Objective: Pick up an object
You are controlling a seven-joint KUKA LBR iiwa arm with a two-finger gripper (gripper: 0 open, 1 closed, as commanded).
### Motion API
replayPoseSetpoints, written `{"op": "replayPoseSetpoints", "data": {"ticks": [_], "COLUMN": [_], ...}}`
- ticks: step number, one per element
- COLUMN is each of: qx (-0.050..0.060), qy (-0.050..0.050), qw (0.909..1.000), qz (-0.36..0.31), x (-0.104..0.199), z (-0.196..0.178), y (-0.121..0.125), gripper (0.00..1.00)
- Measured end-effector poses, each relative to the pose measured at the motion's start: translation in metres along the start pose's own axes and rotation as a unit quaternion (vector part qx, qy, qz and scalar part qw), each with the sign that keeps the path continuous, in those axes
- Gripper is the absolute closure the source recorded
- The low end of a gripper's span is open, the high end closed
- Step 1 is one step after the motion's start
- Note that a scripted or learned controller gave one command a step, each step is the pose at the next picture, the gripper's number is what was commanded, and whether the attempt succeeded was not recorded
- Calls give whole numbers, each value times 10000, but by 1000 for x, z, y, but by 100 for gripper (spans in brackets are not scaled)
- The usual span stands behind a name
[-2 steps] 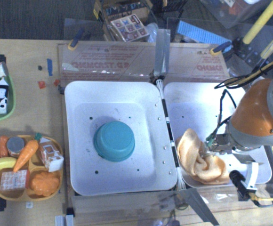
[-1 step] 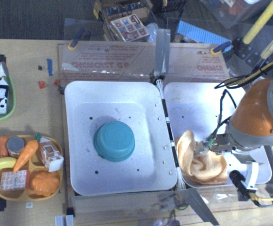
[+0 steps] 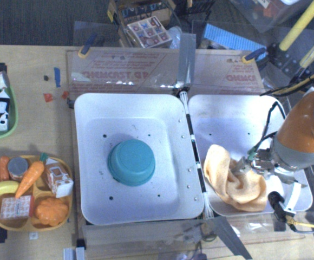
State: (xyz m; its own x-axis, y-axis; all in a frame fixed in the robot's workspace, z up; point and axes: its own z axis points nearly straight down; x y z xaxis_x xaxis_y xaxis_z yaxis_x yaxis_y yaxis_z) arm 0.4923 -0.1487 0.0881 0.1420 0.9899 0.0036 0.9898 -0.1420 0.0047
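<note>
My pincer (image 3: 242, 166) is reaching in from three o'clock and pressing down into the cloth (image 3: 234, 182); I cannot tell how wide it is standing, or whether it is gripping any fabric, because the folds are hiding its tips. The cloth, pale yellow and crumpled, is lying at the six o'clock end of the right bin (image 3: 222, 112), bunching up around my pincer and touching the bin's near wall. Above my wrist the orange band (image 3: 304, 128) is showing at three o'clock, with black cables looping beside it. In the left bin (image 3: 92, 118), an upturned teal bowl (image 3: 131, 162) is sitting near the middle, well apart from the cloth. Out at nine o'clock on the bench, a yellow tray (image 3: 65, 169) is holding toy food, among it a carrot (image 3: 30, 179) and a banana (image 3: 0, 189).
</note>
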Motion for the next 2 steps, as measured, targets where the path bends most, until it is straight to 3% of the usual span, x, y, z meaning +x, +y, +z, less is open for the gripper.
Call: {"op": "replayPoseSetpoints", "data": {"ticks": [1,2], "qx": [-4,54], "qy": [-3,-23], "qw": [10000,9999], "qz": [1,-99], "x": [0,90], "z": [-9,-94], "y": [0,16], "gripper": [100,100]}}
